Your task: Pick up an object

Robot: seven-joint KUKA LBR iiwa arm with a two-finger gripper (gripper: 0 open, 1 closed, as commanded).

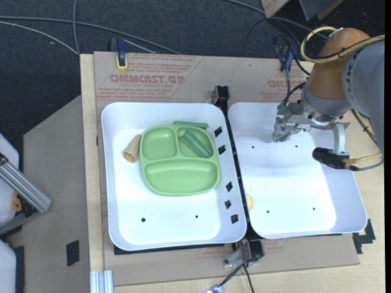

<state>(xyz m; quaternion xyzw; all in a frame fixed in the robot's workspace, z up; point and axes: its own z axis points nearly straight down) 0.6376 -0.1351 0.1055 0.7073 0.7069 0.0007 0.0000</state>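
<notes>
A green divided plate (179, 162) lies in the left bin (122, 206), with a darker green piece (197, 140) resting in its upper right compartment. A tan cone-shaped object (131, 148) lies just left of the plate on the bin floor. My gripper (283, 130) hangs over the upper part of the right bin (317, 206), well to the right of the plate. Nothing shows between its fingers.
A small yellow-orange object (248, 202) sits at the right bin's left wall, near the divider. Black clips (220, 94) mark the seam between the bins. Cables (335, 159) trail from the wrist over the right bin's right side. Cardboard lies under both bins.
</notes>
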